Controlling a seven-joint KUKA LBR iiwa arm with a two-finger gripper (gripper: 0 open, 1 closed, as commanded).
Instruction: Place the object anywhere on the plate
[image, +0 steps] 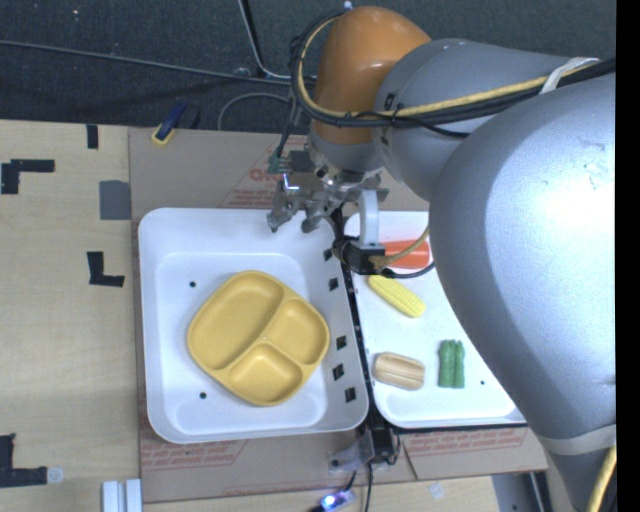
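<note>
A yellow plate (258, 336) with three compartments lies in the left bin (160, 300), near its middle. My gripper (291, 220) hangs over the far edge of the left bin, beyond the plate and apart from it. It is open and nothing shows between its fingers. In the right bin (470, 408) lie a yellow corn cob (396, 295), a tan bread roll (399, 371), a green vegetable bundle (452, 364) and an orange-red piece (408, 251) that the arm partly hides.
The big grey arm covers the right side of the view and the far right of the right bin. A divider with black clips (345, 340) runs between the two bins. Brown cardboard (200, 170) lies under the bins.
</note>
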